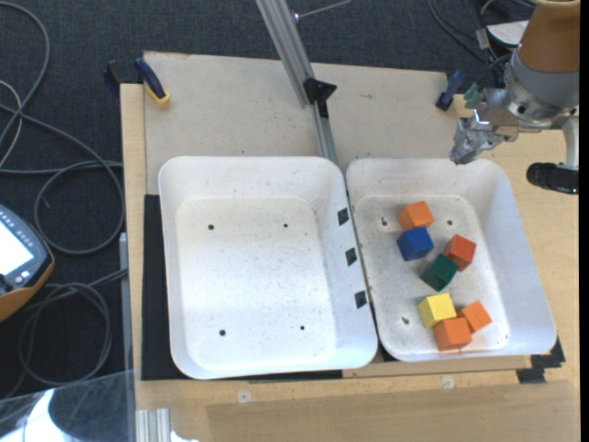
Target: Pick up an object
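Note:
Several small blocks lie in the right bin (515, 247): an orange one (416, 215) at the top, a blue one (415, 243) just below it, a red one (461, 250), a dark green one (440, 272), a yellow one (437, 308), and two orange ones (476, 316) (452, 333) near the front. My gripper (465, 147) hangs over the right bin's back rim, above and to the right of the blocks, touching none. Nothing shows between its fingers.
The left bin (184, 191) sits beside the right one. A slanted metal post (293, 49) rises behind the bins, with clamps (152, 79) (449, 90) on the board's back edge. Cables lie on the floor at left.

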Motion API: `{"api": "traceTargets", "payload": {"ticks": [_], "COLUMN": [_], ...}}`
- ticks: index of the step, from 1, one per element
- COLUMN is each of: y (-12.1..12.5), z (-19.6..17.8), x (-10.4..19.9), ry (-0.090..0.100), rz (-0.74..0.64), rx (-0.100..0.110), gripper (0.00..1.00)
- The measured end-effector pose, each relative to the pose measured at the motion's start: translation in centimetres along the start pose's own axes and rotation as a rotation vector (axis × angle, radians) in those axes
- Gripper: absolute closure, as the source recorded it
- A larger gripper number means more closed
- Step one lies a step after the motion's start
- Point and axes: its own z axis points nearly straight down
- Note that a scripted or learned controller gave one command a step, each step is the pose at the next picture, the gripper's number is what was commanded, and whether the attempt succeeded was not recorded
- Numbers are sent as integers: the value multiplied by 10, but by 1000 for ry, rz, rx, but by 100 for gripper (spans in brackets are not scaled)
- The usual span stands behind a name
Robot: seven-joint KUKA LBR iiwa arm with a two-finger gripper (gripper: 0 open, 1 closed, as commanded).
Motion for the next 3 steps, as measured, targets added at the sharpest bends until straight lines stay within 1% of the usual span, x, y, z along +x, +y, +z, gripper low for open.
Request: {"api": "traceTargets", "payload": {"ticks": [1,2,3], "y": [5,-1,2], "z": [11,16,6], "x": [60,117,173], "ry": [4,4,4], "rz": [-5,-5,-6], "rx": [6,6,2], "gripper": [100,100,100]}}
